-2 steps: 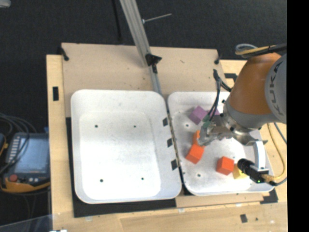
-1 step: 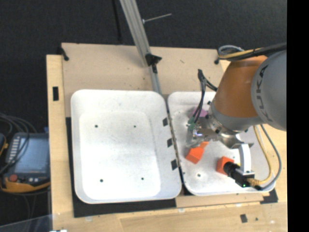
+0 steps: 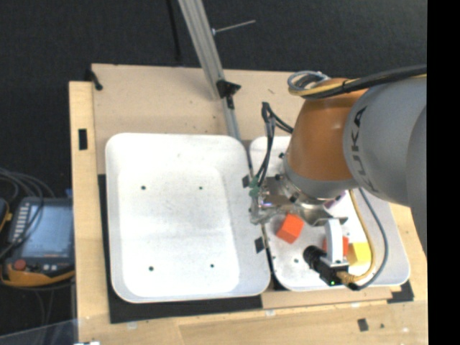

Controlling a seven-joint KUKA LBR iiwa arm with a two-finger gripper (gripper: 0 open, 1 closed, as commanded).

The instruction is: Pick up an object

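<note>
Presently arm [image 3: 345, 149] crowds the right bin [image 3: 392, 275]; jaws' state hidden, cannot tell. Orange block [image 3: 290, 228] at 6 o'clock below the wrist might get nudged aside.

Legible text: part of the maker's name "KUKA" in dark capital letters, seen sideways, on the grey casing of the arm [image 3: 381, 142] at the right of the frame. No other lettering, numbers or signs can be read.
</note>
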